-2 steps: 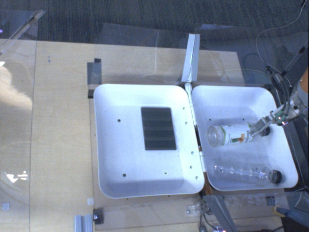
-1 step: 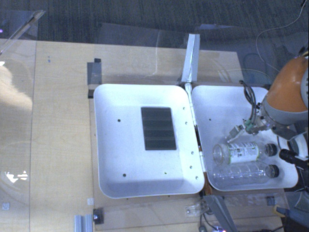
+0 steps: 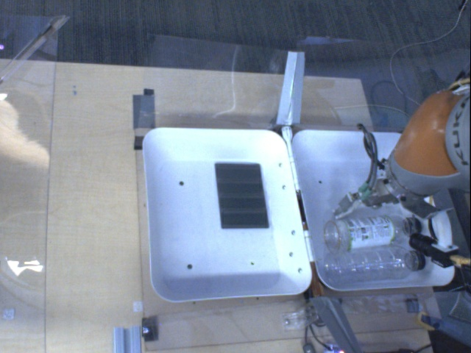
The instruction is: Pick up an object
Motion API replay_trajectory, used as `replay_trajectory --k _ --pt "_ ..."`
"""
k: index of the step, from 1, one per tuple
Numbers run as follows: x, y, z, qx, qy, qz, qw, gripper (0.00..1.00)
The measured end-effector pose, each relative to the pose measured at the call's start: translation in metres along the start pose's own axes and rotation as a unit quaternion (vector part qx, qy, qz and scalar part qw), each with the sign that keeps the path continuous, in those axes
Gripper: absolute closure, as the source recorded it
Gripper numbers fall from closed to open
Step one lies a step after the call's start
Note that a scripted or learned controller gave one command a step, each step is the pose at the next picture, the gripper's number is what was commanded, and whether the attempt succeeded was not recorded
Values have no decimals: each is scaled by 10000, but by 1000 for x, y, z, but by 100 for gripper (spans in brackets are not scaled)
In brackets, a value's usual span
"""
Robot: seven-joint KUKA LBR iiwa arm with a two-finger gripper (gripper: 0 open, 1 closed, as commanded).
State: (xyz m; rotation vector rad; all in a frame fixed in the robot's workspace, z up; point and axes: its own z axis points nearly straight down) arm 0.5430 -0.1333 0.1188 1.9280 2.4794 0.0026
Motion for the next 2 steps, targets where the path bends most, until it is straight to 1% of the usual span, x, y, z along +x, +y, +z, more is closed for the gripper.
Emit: replay_trajectory --k 1,2 --pt "35 -41 28 -103 -58 -171 9998 0" --pt "34 -37 17 -146 -73 -179 9997 100"
